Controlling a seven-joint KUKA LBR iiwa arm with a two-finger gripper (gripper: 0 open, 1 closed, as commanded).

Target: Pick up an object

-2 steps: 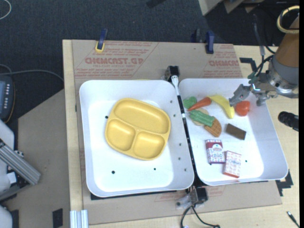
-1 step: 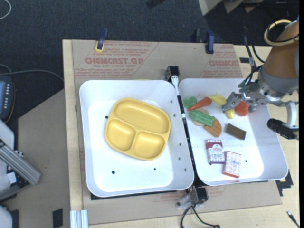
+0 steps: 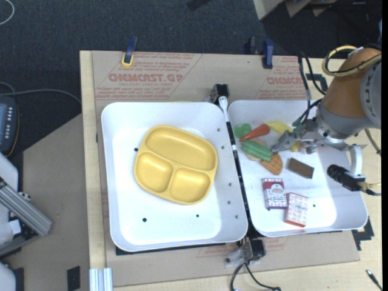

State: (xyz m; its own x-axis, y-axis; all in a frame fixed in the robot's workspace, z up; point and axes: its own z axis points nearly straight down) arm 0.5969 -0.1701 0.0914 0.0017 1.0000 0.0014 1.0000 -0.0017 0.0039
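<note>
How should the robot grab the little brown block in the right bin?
Probably from straight above, with the fingers closing across the narrow width of the brown block. It lies flat and slightly slanted on the floor of the right bin, with bare space along both long sides for the fingers to slip down. The gripper sits just up and left of it, near the carrot.

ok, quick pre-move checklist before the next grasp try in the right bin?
1. Gripper over the right bin: ok, at its upper part, beside the toy pile.
2. Object between the fingers: cannot tell.
3. Target isolated: not ok; orange carrot, green piece and yellow piece lie bunched together.
4. Easier picks available: ok; brown block and two red-and-white packets lie flat.
5. Yellow divided plate out of the way: ok, in the left bin.
</note>
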